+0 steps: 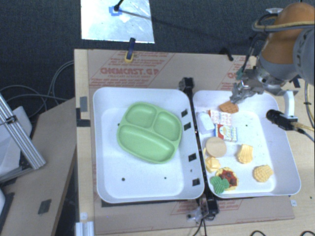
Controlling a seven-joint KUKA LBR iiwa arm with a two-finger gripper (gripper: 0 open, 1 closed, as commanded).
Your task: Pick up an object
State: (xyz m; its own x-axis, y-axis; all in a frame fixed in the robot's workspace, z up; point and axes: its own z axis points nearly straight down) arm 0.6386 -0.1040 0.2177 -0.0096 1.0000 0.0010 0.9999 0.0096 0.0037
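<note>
My gripper hangs over the back of the right bin, just above and right of an orange-brown toy food piece. Whether that piece is between the fingers is not visible. Farther forward in the same bin lie a red and white packet, a white wrapper, a tan round disc, a yellow piece, a waffle-like yellow piece, a small yellow piece and a red and green piece.
The left bin holds a green divided plate. A black divider runs between the two bins. The arm's orange band rises at the upper right.
</note>
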